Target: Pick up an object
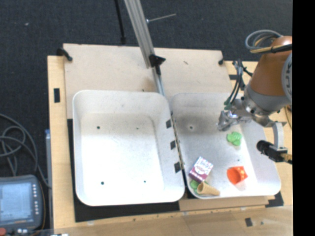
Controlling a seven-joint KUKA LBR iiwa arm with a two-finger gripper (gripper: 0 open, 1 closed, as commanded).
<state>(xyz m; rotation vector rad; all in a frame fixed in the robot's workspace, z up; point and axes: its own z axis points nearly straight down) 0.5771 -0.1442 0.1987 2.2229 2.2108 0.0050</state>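
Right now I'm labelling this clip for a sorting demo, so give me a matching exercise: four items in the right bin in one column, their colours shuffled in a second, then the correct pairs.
Column one:
1. small carton
2. cup-like toy
3. cone
4. lumpy toy just below the gripper

Column two:
A. green
B. tan
C. purple and white
D. orange-red

Pairs: 1-C, 2-D, 3-B, 4-A. All four lie in the right bin.
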